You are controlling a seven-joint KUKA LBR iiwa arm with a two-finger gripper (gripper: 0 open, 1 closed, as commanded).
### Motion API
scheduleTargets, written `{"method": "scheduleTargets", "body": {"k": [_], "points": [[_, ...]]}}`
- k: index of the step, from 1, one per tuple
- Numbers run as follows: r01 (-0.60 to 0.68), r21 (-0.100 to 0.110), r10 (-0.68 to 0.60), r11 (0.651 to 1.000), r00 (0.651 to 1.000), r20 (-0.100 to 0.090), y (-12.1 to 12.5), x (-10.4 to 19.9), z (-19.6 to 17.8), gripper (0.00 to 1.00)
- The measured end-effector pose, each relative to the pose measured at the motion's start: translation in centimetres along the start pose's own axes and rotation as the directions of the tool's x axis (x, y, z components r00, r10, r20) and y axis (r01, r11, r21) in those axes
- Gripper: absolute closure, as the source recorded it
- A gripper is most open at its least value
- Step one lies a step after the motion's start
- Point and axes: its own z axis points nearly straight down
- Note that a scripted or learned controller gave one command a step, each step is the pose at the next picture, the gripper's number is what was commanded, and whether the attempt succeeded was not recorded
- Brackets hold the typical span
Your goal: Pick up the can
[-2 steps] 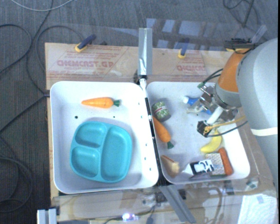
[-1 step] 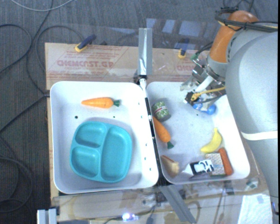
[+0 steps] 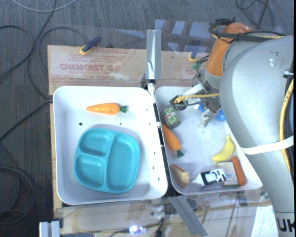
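Presently in hand: the approach is judged to be the step; the can is not yet grasped.
Can (image 3: pixel 170 117): a small green-labelled can is seen in the right bin (image 3: pixel 200 142), close to that bin's left wall and toward its far end. Whether it is upright or tipped cannot be told.
Carrot (image 3: pixel 171 139): it is laid just below the can, nearly touching it.
Gripper (image 3: pixel 207 113): it is seen over the far part of the right bin, to the can's right and apart from it. How far it is opened cannot be told, and nothing is seen held.
Banana (image 3: pixel 224 151): it is placed well apart from the can.
Next move: a shift toward the view's left is called for so that the can is straddled. A descent and a closing are then needed, with the carrot and the bin wall avoided.
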Motion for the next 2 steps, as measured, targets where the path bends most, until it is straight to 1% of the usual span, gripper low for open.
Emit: {"method": "scheduleTargets", "body": {"k": [1, 2], "points": [[-0.154, 0.004, 0.154, 0.988, 0.988, -0.001, -0.5, -0.3, 2.3, 0.00], [-0.159, -0.001, 0.159, 0.987, 0.987, -0.005, -1.9, -0.8, -7.2, 0.00]]}}
